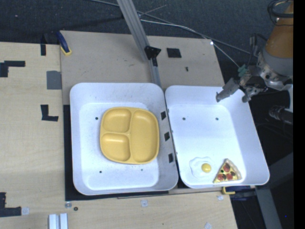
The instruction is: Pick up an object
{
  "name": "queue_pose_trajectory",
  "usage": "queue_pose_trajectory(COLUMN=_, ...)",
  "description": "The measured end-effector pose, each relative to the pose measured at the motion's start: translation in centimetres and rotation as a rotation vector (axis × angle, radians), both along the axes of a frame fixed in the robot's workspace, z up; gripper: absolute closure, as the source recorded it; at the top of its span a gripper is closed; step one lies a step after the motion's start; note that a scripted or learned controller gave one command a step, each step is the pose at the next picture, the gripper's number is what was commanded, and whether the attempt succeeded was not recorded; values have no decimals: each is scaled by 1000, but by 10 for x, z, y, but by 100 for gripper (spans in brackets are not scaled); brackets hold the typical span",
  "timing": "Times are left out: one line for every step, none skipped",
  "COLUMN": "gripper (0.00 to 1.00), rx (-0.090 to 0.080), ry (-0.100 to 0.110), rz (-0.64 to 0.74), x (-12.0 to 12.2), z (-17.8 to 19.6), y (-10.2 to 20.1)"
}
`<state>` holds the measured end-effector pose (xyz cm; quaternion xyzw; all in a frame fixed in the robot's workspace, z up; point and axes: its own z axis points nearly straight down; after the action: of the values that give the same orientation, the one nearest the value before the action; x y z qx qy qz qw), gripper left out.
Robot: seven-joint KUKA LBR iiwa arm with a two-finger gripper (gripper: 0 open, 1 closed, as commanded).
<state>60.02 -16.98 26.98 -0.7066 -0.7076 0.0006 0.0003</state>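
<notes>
A toy fried egg (pixel 201 167) lies near the front edge of the right bin (pixel 209 128). Beside it on the right sits a toy pizza slice (pixel 227 171). A yellow divided plate (pixel 129 135) rests in the middle of the left bin (pixel 86 128). My gripper (pixel 233 92) hangs over the right bin's far right corner, well away from the egg and the pizza slice. Its two dark fingers stand spread apart with nothing between them.
A grey metal pole (pixel 136 23) slants across the bench from the top toward the gap between the bins. Cables run over the dark floor at the back. Black tape marks dot the wooden bench at left.
</notes>
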Motion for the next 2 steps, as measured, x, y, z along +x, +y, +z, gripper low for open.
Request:
queue_pose_trajectory(gripper=0, rx=0, ry=3, rz=-1, x=-5, z=-45, y=-1)
queue_pose_trajectory(gripper=0, rx=0, ry=4, rz=-1, x=-7, z=-88, y=-4)
